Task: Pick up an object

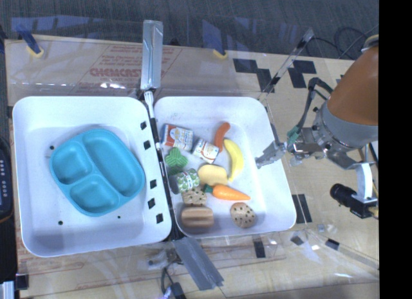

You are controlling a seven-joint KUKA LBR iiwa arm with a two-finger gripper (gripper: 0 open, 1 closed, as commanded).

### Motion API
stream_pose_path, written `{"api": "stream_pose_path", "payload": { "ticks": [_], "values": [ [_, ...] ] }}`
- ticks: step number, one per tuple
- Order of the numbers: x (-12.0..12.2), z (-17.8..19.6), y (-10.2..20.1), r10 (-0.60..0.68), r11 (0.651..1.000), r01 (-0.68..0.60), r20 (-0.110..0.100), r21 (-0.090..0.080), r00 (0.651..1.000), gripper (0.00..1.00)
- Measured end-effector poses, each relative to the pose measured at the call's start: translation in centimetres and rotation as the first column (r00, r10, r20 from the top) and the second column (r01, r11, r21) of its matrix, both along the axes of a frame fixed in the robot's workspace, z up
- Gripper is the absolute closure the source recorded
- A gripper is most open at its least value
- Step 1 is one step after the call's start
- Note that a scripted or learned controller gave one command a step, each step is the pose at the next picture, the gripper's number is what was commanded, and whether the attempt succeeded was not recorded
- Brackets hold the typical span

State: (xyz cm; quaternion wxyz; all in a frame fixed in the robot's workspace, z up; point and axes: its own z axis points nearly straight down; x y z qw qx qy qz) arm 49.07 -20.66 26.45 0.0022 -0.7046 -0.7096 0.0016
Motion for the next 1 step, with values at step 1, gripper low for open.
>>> {"api": "stream_pose_path", "payload": {
  "ticks": [1],
  "values": [
    [3.58, -17.05, 0.68, -0.046, 0.999, 0.046, 0.008, -0.002, 0.999, 0.00]
  ]
}}
